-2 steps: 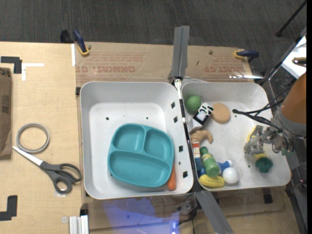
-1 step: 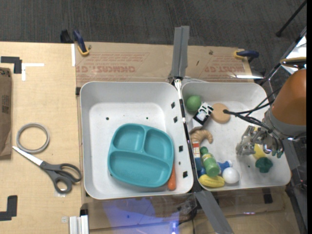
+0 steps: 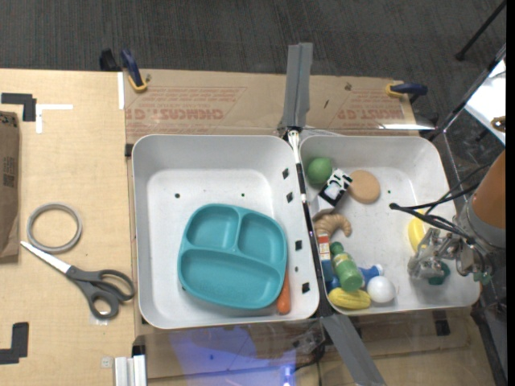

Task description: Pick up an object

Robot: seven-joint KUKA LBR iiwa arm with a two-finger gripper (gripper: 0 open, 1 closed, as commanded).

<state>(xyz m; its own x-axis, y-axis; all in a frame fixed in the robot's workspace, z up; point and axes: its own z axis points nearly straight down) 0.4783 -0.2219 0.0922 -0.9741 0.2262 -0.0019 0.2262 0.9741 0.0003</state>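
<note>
Your gripper (image 3: 429,265) sits low at the near right of the right bin (image 3: 418,147), and I cannot tell its opening or hold, so centre squarely over the yellow piece (image 3: 414,233) just beyond before closing, clear of the wall.

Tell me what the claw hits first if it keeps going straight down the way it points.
Probably the bare floor of the right bin. The claw points down near the bin's right side, beside a yellow thing; nothing seems to lie under it, though depth is hard to judge.
</note>
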